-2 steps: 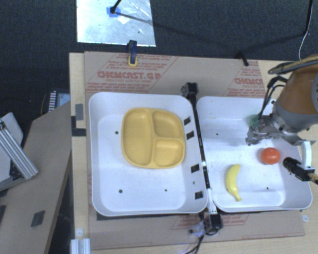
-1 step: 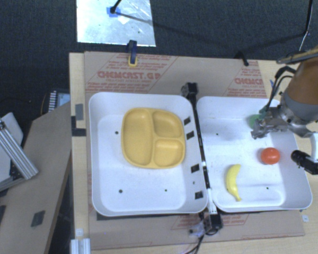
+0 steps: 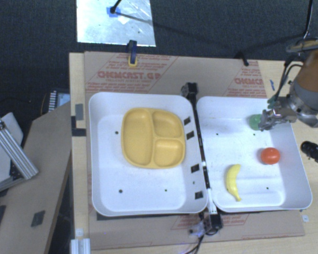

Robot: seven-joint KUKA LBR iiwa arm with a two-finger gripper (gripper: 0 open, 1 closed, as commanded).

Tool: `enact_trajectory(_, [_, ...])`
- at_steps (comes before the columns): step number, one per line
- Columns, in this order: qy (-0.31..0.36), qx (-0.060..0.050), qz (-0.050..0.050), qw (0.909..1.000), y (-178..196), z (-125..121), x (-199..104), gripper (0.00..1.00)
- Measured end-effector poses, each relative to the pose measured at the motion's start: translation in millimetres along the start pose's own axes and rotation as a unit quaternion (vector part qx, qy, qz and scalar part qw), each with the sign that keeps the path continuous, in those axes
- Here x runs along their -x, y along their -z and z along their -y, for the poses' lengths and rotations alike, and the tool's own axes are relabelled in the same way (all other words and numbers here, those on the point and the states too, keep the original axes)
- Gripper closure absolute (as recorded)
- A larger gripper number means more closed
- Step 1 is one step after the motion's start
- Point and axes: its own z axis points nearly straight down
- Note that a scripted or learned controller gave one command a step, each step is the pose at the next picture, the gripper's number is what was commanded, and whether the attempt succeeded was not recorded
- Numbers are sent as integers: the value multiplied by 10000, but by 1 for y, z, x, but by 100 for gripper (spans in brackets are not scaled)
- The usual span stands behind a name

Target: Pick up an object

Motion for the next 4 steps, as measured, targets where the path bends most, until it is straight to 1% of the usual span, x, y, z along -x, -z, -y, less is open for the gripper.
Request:
enact_trajectory(1, [8,13,3,10000,61,-8,-3,100])
enact_trajectory(2, [26,-21,-14,10000,45,0,-61,100])
enact_trajectory(3, [22,-14,-12,10000,29,4,-115,100])
enact_trajectory(4, [29,-16,-14,10000,28,11,-176,100])
